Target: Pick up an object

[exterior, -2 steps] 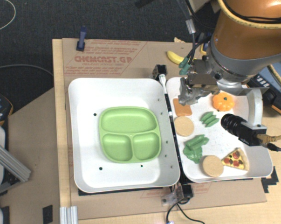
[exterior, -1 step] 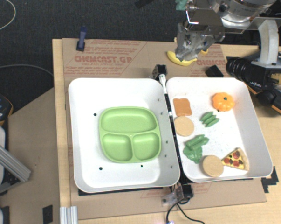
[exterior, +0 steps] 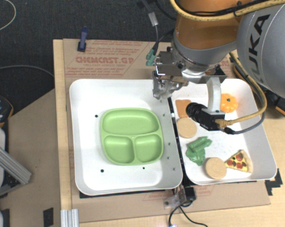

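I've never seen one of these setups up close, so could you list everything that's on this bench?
bins: two, white, side by side
divided plate: one, green, in left bin
pizza slice: one, yellow and red, right bin, near corner
round biscuits: two, tan, right bin
leafy piece: one, green, right bin, between biscuits
pumpkin-like toy: one, orange, right bin, far side
flat square: one, orange-brown, right bin
arm: one, grey and orange, from right
end effector: one, metal, above the bins' divide

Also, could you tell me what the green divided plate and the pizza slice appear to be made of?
Green divided plate: probably moulded plastic, going by its even colour, soft sheen and rounded compartment walls. Pizza slice: looks like a toy, plastic or rubber, with flat painted-looking toppings; which of the two is unclear.
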`<state>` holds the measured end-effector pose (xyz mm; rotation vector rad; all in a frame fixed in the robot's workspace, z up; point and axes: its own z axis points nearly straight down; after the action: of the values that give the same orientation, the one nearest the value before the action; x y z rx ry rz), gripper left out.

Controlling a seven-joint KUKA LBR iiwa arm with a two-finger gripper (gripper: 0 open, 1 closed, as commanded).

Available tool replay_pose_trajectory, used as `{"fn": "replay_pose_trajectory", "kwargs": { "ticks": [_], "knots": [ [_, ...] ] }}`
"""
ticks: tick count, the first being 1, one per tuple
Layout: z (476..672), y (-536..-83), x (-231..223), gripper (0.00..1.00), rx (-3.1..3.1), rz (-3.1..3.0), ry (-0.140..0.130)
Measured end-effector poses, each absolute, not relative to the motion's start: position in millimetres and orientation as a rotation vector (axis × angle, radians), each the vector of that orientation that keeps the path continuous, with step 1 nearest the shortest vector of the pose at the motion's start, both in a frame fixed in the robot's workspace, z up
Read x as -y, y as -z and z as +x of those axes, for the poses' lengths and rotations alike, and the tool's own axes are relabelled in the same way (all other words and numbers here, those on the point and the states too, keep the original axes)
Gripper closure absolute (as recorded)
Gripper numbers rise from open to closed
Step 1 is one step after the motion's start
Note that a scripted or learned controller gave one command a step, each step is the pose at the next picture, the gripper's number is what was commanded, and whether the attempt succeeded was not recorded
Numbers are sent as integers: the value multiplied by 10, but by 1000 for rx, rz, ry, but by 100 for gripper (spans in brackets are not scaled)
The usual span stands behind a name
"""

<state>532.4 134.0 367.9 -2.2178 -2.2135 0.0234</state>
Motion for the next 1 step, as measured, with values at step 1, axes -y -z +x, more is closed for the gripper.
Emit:
{"fn": "replay_pose_trajectory", "kwargs": {
  "ticks": [1],
  "knots": [
    [4811, -2671, -1737, 100, 2220, -2210, -20]
  ]
}}
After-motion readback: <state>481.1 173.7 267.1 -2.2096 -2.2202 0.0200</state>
